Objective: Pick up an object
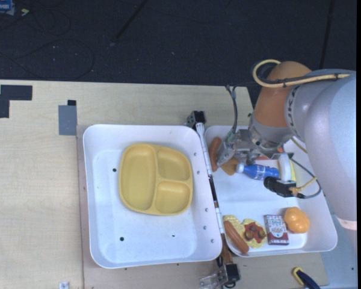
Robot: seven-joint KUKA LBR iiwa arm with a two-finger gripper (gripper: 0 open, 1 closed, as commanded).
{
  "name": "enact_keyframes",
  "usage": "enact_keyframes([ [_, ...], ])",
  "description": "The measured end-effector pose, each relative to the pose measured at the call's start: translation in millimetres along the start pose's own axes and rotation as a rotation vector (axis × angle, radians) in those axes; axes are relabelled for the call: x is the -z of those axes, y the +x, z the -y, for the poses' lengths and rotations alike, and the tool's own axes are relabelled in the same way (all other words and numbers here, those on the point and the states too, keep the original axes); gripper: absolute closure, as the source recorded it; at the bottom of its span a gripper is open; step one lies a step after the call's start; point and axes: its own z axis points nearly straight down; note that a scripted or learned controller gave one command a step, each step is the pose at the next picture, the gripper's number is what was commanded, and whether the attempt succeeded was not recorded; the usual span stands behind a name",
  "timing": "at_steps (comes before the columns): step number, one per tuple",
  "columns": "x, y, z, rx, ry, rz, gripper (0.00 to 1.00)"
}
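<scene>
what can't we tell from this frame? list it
- Claw: dark and small in the camera view at the right bin's top left; open or shut can't be told.
- Brown item by the claw: partly covered by it, contact unclear.
- Blue bottle: one end runs under the wrist.
- Red carton: print too small to read.
- Yellow-handled tool: cut off by the bottom edge.

You had even overhead light, soft shadows, mild glare on the white bins (102,245), dark far background, slight overall blur.
</scene>
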Motion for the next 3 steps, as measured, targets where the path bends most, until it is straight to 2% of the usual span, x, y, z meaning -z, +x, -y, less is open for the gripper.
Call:
enact_keyframes([
  [1, 0.2, 1.1, 0.1, -0.001, -0.001, 0.003, 0.0],
  [2, 8.0, 4.0, -0.1, 0.003, 0.002, -0.003, 1.0],
  [3, 96.8, 36.8, 72.0, 0.001, -0.001, -0.005, 1.0],
])
